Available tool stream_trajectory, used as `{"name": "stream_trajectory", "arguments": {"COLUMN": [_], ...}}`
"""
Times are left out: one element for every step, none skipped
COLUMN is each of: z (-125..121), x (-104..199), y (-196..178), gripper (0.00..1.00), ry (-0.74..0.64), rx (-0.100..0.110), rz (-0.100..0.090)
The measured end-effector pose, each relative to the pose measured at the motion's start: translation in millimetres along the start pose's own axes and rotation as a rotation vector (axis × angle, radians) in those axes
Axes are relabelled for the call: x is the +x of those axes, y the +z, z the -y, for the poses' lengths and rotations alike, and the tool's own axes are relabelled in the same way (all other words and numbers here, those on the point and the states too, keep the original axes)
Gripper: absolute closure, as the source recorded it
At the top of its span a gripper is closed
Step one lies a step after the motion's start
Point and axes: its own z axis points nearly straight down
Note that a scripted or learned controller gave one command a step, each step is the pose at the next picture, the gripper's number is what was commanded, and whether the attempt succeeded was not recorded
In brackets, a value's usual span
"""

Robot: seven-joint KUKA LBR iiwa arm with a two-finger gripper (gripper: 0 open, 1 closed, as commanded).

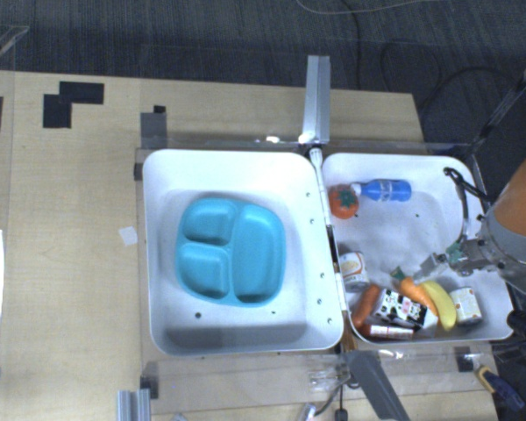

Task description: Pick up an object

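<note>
The right bin [421, 167] holds the loose objects. A blue bottle [382, 190] lies at its back beside a round red-orange fruit [343, 202]. Along the front lie a small jar [351, 265], an orange carrot [366, 301], a black-and-white box [398, 309], a second carrot [413, 289], a yellow banana [440, 303] and a small white box [465, 305]. My gripper [454, 257] reaches in from the right, low over the bin's right side, just above and behind the banana. Nothing visible is held in it.
The left bin [162, 191] holds a blue divided plate [231, 250]. A metal post [316, 99] stands at the back between the bins. The arm's orange band [522, 202] hangs over the right bin's right rim. A dark tube [391, 329] lies at the front wall.
</note>
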Motion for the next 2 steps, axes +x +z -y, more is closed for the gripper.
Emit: {"name": "stream_trajectory", "arguments": {"z": [-6.3, -10.9], "x": [22.5, 22.8], "y": [47.1, 35.5], "gripper": [0.00, 1.00], "ry": [-0.013, -0.016], "rx": [-0.010, -0.022], "rz": [0.005, 0.010]}}
